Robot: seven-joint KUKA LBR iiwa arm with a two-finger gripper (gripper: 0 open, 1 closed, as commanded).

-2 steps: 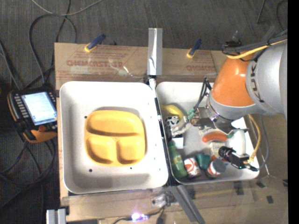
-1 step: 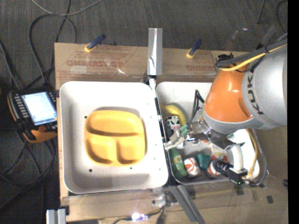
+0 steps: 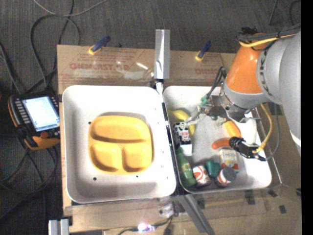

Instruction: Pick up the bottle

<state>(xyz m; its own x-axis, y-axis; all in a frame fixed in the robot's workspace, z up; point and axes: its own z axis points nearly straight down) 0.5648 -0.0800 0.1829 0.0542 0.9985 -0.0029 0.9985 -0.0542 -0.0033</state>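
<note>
The bottle (image 3: 185, 166) is green and lies lengthwise against the left wall of the right bin (image 3: 259, 180), near its front. My gripper (image 3: 201, 110) hangs over the back half of that bin, under the orange band of the arm. It is well behind the bottle and apart from it, close to a yellow banana-shaped piece (image 3: 180, 115). Nothing shows as held.
Around the bottle lie a red-and-white can (image 3: 200, 176), a teal piece (image 3: 212, 168), a second can (image 3: 225, 176), a white packet (image 3: 229, 156) and an orange carrot (image 3: 221, 143). A small black-and-white item (image 3: 182, 131) sits behind it. The left bin holds a yellow divided tray (image 3: 121, 143).
</note>
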